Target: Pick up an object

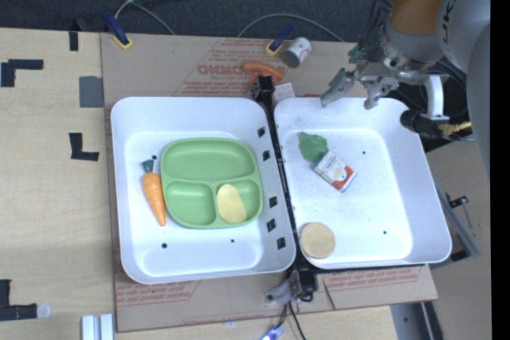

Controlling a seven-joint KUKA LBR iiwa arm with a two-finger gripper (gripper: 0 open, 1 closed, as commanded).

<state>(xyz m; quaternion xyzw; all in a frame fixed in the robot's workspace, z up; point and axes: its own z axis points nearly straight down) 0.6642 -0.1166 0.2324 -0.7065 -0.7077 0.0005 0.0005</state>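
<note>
Camera view, gripper [351,94] above right bin's [414,171] far rim, green object [312,145] below-left

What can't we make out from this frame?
- Small carton, camera view: print too small to read.
- Green lump beside it: too small and soft-edged to identify.
- Arm: cut off by the top and right edges.
- Grey object behind the bins: too small to identify.

arm: upper right, reaching in | tool [351,94]: fingers spread, holding nothing
</note>
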